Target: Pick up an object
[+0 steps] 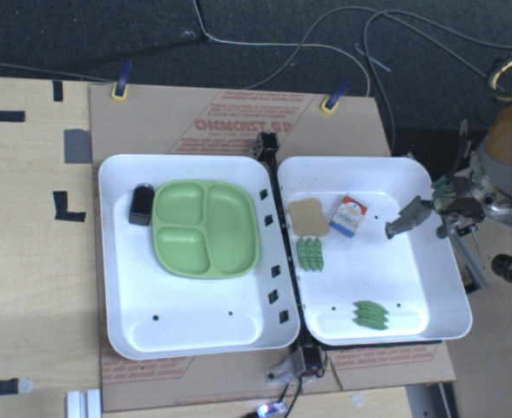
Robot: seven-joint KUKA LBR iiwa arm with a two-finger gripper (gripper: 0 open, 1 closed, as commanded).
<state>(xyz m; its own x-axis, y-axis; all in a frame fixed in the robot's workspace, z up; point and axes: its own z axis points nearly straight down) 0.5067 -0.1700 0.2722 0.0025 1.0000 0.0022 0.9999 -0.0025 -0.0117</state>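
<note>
Green pea pods (pixel 371 314) near, pincer (pixel 410 216) apart

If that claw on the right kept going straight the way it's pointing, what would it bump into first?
Probably the small red, white and blue carton. The gripper points left across the right bin, and the carton lies nearest in that line. Height is unclear from above, so it might pass over.

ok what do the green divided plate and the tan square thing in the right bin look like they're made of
Green divided plate: probably moulded plastic, going by its smooth, even colour and soft sheen along the compartment ridges.
Tan square: matte and flat with rounded corners, perhaps cork, foam or toy bread; too small to tell.
</note>
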